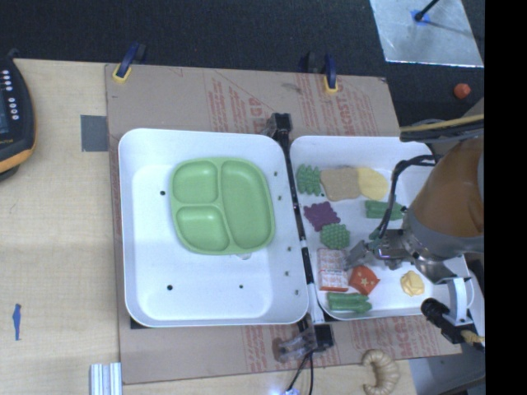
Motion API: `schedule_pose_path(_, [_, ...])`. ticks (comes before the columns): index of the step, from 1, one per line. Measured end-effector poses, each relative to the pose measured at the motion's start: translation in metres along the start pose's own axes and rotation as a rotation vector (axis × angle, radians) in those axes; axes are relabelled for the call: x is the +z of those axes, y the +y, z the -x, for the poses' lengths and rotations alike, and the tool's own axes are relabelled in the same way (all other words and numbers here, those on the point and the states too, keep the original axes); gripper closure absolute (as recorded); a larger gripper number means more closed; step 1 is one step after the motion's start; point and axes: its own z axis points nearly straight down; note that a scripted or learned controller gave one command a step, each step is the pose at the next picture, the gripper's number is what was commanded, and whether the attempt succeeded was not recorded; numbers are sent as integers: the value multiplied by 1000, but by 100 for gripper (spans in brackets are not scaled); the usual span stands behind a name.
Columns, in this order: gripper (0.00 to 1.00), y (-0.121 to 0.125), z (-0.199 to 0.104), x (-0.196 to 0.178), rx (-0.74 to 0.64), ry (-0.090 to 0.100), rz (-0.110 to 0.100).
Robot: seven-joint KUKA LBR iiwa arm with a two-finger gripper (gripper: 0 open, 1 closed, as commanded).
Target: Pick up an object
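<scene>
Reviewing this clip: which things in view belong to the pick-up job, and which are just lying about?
Job:
- claw
- right bin with the pickable pieces: purple grapes, red piece, yellow piece, green pod

Lying about:
- green divided plate in left bin
- blue clamps
- handheld controller

Left bin: green divided plate. Right bin: toy foods, among them purple grapes, yellow piece, red piece. Gripper low above the red piece, arm from the right.
</scene>
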Motion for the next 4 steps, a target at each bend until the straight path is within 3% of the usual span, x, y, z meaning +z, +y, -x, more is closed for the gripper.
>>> schedule_pose_path(1, [0,58,92,-33,2,-8,14])
schedule_pose_path(2, [0,111,21,14,-10,-4,12])
schedule_pose_path(3, [0,179,-8,11,-6,-3,14])
schedule_pose_path(4, [0,183,-6,12,-4,-2,4])
